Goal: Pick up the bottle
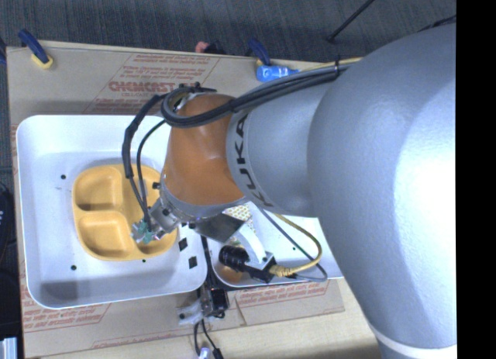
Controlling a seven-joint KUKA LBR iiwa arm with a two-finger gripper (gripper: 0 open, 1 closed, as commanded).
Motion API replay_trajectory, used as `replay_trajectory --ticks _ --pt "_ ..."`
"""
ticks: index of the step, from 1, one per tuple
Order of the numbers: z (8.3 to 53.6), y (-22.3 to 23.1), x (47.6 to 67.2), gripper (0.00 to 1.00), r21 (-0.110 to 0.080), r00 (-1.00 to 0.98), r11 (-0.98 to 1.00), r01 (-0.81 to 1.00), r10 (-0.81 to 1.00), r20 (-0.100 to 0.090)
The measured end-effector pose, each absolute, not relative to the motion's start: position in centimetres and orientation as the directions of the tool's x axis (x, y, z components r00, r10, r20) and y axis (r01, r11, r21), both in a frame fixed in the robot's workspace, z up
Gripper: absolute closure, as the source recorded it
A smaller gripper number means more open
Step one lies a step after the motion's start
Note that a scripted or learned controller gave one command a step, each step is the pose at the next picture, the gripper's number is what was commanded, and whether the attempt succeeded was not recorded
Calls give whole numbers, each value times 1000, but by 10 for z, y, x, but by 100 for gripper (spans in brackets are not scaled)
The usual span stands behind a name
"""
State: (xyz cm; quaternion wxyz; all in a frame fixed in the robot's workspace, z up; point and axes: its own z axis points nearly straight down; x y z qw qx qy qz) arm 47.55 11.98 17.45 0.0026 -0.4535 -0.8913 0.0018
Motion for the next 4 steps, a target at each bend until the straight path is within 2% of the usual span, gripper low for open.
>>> replay_trajectory --ticks 1,4 --pt "238 138 476 100 -2 -567 567 824 824 1" --pt "267 139 477 100 -6 -579 579 815 815 3"
